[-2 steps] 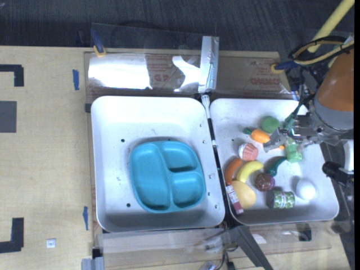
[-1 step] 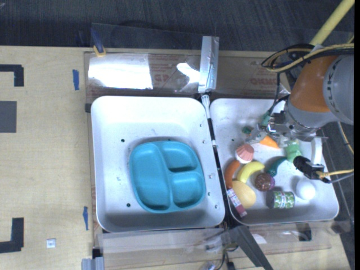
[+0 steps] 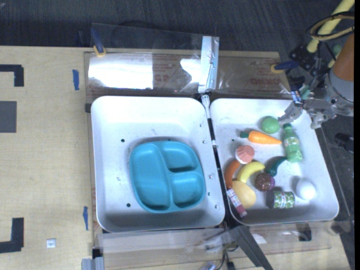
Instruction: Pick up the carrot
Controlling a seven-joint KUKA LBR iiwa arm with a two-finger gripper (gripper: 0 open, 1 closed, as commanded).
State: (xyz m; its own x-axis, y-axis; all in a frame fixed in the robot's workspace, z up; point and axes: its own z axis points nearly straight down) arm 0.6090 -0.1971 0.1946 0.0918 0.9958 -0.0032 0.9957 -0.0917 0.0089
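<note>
While the end effector (image 3: 301,107) hovers nearby, the carrot (image 3: 264,138) lies in the right bin (image 3: 323,207)

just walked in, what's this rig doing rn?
The arm reaches in at the right, its gripper over the top right corner of the right bin. That bin holds toy food; the carrot lies near the top, beside a green ball, not yet picked up. The left bin holds a blue divided tray.
</note>
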